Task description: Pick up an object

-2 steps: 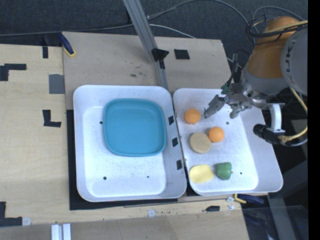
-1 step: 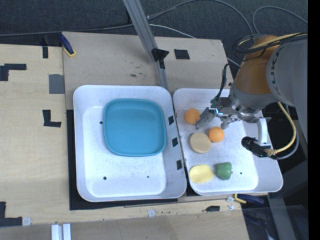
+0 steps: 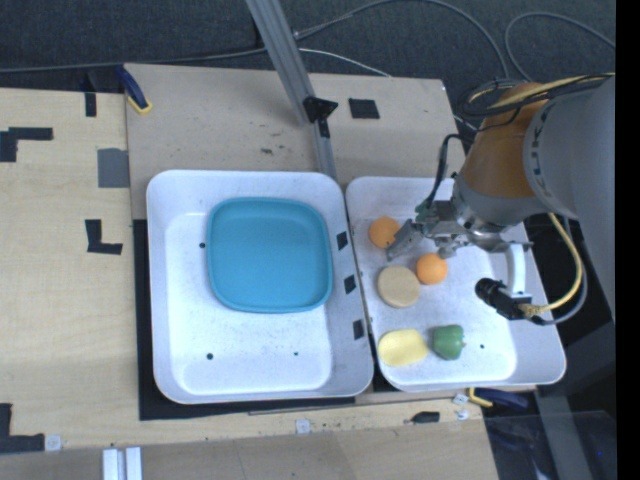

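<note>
1. Orange ball (image 3: 432,268) lies in the right bin (image 3: 535,368), just below the gripper (image 3: 418,243).
2. Gripper fingers spread apart, holding nothing.
3. Second orange ball (image 3: 383,232) sits beside the fingertips.

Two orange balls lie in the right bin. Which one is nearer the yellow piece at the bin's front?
The orange ball right of the tan disc. The other orange ball lies farther back, beside the bin divider.

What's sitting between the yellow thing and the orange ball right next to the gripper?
In the camera view, a tan round disc lies between the yellow object and the orange ball, in the right bin.
</note>
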Action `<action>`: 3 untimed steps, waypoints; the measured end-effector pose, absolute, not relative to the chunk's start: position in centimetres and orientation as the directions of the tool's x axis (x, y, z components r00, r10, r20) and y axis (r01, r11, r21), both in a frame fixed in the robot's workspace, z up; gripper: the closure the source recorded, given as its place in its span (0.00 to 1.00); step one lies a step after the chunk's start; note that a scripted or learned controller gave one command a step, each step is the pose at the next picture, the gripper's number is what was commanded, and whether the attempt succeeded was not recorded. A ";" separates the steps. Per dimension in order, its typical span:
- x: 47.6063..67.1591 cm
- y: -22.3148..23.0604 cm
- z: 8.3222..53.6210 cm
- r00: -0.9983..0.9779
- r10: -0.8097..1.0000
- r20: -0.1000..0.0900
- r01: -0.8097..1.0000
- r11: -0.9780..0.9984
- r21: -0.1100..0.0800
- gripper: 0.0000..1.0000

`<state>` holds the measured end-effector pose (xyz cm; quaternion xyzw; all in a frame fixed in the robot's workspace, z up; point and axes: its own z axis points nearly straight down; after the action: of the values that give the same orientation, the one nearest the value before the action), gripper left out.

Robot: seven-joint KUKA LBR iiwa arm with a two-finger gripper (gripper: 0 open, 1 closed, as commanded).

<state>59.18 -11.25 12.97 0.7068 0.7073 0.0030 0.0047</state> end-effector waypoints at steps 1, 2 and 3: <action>59.1 -11.2 13.7 -0.001 1.000 -0.001 1.000 0.001 0.007 1.00; 59.1 -11.8 18.1 0.000 1.000 0.000 1.000 0.000 0.003 1.00; 60.0 -12.2 22.8 0.000 1.000 -0.001 1.000 0.000 0.004 1.00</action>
<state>60.00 -12.15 22.82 0.7070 0.7072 0.0011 0.0016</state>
